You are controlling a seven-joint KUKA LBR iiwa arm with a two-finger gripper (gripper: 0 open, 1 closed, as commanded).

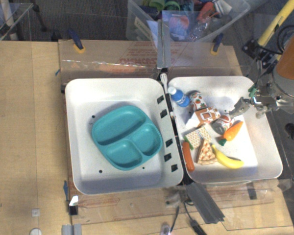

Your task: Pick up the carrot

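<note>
Small orange carrot with green top [231,131] lies in right white bin [269,146], hemmed by yellow banana [228,159], grey rounded piece [219,127] and pizza slice [205,152]. Metal two-finger gripper [242,105] above carrot; grip state cannot tell. Teal divided plate [126,137] in left bin [78,131].

Two white bins [115,87], one teal divided plate [126,137], one carrot [232,130], one banana [228,159], one hot dog [188,156], one blue-capped bottle [178,97].

One fixed camera looks down on me at a slant from above the surface [24,131], taking in both bins [78,131] from some height.
</note>
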